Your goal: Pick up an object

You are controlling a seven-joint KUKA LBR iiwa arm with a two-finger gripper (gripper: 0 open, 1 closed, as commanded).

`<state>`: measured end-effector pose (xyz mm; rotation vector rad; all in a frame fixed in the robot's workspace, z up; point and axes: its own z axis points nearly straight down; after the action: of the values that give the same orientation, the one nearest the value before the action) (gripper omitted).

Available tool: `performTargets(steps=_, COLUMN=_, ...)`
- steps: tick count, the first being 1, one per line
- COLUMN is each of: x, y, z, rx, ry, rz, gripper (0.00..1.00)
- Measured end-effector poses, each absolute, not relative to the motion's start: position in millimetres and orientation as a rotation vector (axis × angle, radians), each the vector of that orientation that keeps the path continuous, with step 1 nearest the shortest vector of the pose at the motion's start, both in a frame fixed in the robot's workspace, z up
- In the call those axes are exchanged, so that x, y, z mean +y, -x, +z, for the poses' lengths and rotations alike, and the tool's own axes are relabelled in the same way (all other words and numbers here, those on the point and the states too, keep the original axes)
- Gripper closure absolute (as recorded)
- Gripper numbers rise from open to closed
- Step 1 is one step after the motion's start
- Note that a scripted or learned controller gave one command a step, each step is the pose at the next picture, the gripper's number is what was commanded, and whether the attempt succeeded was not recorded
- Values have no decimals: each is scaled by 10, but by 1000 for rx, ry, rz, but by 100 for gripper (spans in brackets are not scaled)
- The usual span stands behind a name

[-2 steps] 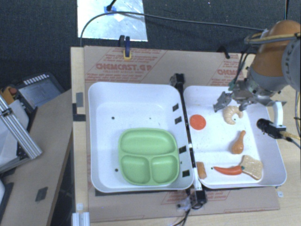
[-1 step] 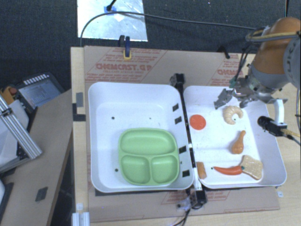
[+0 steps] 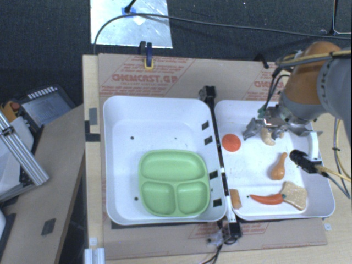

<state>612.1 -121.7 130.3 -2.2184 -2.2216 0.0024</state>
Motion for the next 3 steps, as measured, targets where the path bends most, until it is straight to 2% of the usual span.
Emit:
performTargets(steps=1, x=-1215, y=-6131, z=836, rx=-2223, ry=2222, rz=-2, gripper=0)
performTargets(steps=2, x=-1213, y=-6157, z=983, rx=-2228, ry=2226, rz=-11, gripper=100)
performTargets(steps=3, x=-1139, y=-6201, z=1595, rx=-2230, ry=2220, rz=-6, gripper=100)
